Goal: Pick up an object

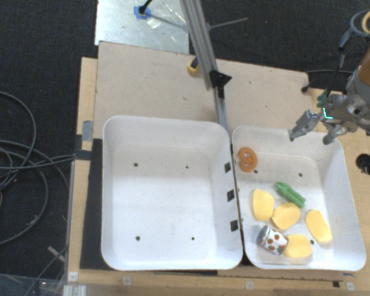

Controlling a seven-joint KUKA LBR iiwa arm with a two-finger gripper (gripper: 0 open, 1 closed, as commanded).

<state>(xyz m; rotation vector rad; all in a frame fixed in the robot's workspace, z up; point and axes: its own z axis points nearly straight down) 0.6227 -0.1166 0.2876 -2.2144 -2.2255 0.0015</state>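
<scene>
the pick has not started: the gripper (317, 129) hangs spread wide with nothing between its fingers above the far rim of the right bin (345, 171), while the yellow pieces (286, 216), green toy (290, 194) and orange ring (247, 158) lie inside it.

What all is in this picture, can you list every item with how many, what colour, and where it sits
white bins: two, white, side by side on the bench
yellow pieces: four, yellow, right bin's near half
green piece: one, green, right bin's middle
orange ring: one, orange, right bin's far left corner
small can: one, white with red spots, right bin's near edge
cables: several, black, floor left of bench
claw: one, grey, open, above right bin's far edge
</scene>
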